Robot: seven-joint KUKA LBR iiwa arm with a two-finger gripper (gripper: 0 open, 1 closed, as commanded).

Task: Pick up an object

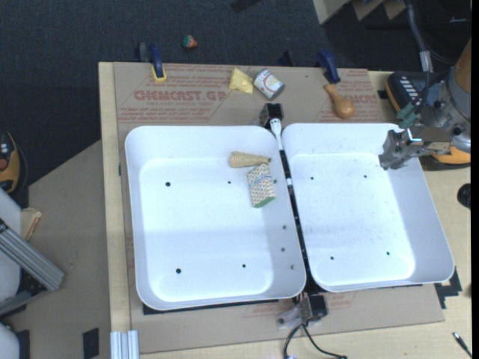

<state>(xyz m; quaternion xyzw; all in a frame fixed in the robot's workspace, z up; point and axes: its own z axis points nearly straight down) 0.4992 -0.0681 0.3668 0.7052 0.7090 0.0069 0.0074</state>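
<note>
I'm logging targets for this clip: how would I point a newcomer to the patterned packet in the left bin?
Start at the left bin of the two white bins. Near its upper right corner, by the divider, two things lie close together. The packet is the lower one, flat with a green-and-white checked pattern, just below the plain tan cone.

One camera was fixed above the bench (224, 88) and looked down at a slant, its aim tipped toward the far side. It stood far enough back to take in both white bins whole, the left bin (150, 275) and the right bin (419, 260) lying side by side across the middle of the frame. The bench's near edge ran along the bottom, with dark carpet (90, 13) beyond the far edge at the top. The arm (456, 96) came in from the right side of the frame.
</note>
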